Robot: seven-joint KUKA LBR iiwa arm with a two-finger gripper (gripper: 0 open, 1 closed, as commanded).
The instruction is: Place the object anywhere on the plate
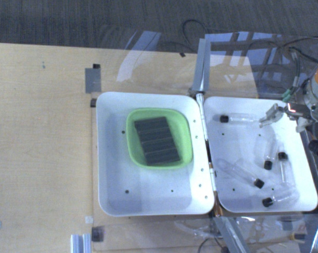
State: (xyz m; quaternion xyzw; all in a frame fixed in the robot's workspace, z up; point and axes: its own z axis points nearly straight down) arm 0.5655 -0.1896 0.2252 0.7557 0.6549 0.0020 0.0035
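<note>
Clear vials [277, 195] lie in the right bin [306, 202], right of the green plate [186, 136] holding a dark block [156, 140]. Gripper [272, 115] hovers above them; its opening cannot be told.

No legible text — no labels, brands, numbers or signs anywhere.
</note>
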